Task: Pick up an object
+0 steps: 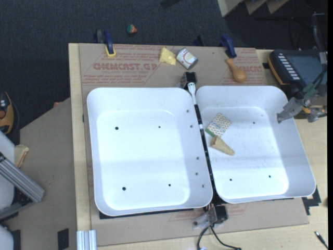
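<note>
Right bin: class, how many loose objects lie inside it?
2. A checkered piece lies near the right bin's left wall, by the divider. A tan wedge lies just below it, touching or nearly so. Something small could be hidden beneath them.

The light is bright and even; the two white bins [143,100] glow, almost washed out; shadows are soft and faint; the dark floor [47,20] looks grainy.

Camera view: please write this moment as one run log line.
gripper: over right bin edge | holding: nothing seen | checkered card, wedge: in right bin
</note>
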{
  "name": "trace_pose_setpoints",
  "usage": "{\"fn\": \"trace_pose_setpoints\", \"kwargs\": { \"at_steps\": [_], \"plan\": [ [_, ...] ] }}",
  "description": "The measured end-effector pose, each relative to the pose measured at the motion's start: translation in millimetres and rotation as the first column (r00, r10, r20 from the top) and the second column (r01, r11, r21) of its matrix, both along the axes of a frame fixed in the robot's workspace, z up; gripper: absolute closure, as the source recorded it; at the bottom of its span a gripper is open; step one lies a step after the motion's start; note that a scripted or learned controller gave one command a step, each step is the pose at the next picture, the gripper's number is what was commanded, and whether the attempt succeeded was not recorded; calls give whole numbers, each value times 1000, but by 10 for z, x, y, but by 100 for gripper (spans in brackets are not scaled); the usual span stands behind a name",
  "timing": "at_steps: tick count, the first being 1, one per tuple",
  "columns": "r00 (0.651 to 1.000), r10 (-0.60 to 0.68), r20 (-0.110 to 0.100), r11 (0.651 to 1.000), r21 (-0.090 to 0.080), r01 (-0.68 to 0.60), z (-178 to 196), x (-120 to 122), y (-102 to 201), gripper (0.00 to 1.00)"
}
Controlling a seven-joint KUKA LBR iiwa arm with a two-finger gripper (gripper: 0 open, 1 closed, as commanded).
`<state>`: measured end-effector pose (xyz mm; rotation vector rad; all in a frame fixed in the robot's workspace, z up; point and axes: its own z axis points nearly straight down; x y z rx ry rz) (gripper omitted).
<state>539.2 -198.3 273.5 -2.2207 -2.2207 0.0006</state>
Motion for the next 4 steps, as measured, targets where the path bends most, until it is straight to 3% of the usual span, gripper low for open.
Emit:
{"fn": "trace_pose_setpoints", "kwargs": {
  "at_steps": [1, 2, 3, 4],
  "plan": [
    [1000, 1, 3, 1000, -2, -1, 110, 6, -3, 100],
    [1000, 4, 22, 1000, -7, -4, 1944, -19, 174, 100],
    [1000, 8, -11, 1000, 5, -8, 885, -398, 1025, 100],
    [1000, 5, -8, 1000, 3, -5, 49, -616, 1685, 100]
  ]
}}
